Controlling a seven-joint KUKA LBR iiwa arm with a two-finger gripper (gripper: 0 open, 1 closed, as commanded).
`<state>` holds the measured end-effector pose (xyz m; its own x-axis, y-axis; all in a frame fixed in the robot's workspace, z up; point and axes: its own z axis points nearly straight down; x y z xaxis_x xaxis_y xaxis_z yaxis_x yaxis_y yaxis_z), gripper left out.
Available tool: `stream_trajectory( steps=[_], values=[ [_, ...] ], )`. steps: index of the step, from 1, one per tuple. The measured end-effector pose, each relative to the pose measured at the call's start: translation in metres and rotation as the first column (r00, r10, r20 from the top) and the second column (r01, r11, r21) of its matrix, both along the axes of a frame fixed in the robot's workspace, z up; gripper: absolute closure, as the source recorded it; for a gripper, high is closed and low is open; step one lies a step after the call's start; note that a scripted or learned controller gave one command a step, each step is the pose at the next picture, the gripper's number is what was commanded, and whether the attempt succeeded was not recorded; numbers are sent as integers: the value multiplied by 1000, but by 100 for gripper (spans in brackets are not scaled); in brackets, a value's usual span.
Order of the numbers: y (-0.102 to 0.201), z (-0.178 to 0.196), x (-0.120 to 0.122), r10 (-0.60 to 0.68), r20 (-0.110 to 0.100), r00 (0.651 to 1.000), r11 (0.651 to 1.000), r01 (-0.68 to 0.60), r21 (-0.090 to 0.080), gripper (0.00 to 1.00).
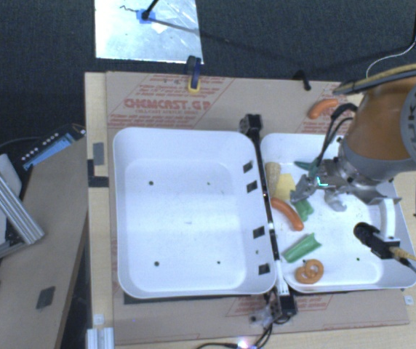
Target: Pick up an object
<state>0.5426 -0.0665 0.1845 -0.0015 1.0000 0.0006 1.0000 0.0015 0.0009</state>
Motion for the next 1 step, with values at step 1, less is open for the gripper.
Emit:
stream_trajectory(
  steps=[1],
  values=[
    [-27,-66,-45,-3,-6,1000,1000,3,1,0]
  ],
)
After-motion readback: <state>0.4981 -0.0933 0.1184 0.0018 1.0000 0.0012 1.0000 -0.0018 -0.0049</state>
